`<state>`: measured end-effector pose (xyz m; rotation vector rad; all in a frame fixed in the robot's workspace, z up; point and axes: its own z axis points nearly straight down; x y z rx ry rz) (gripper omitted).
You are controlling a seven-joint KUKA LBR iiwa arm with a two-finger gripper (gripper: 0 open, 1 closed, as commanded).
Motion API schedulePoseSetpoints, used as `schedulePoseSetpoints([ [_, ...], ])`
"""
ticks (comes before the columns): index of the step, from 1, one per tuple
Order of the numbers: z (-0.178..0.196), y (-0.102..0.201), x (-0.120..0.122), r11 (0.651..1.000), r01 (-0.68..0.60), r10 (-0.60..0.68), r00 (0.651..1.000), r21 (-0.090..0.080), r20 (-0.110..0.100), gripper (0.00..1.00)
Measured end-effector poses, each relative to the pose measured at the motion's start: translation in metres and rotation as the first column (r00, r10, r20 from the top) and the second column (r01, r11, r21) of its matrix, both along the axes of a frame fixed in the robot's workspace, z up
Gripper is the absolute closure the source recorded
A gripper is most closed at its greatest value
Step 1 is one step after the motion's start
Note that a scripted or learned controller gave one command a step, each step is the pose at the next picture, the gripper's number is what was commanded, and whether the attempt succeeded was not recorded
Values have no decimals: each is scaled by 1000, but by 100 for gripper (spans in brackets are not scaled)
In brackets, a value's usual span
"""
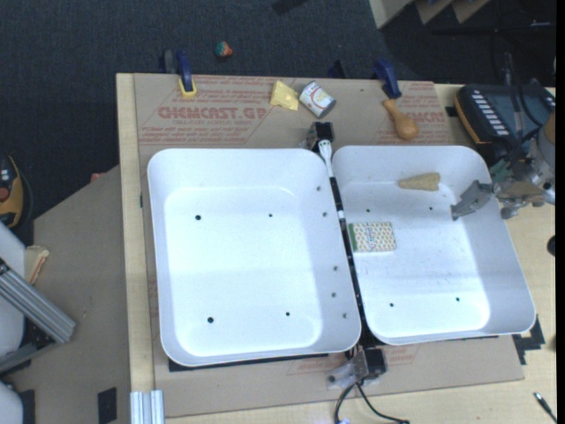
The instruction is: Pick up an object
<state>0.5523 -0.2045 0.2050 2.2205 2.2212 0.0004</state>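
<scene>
A patterned green pad (372, 237) lies flat in the right bin (494, 299), near the wall it shares with the left bin (177, 237). A tan wedge (419, 182) rests farther back. The gripper (465, 203) hovers at the bin's right side, gripping nothing. Both bins sit on a brown board (221, 109) over dark carpet (88, 25).

printed in red across the brown board (221, 113) behind the bins: "chemcast g p", legible on the stretch well off to the fingers' far left, beyond the left bin (177, 170). repeated in fainter red rows around it, too small to make out. more red lettering on the same board just behind the right bin (459, 157), cut off and unreadable. pattern on the small card (372, 237) left of the fingers too fine to read.
</scene>
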Motion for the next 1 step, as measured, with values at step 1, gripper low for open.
schedulePoseSetpoints([
  [1,228,16,-58,1000,-2,2,1000,-6,18,0],
])
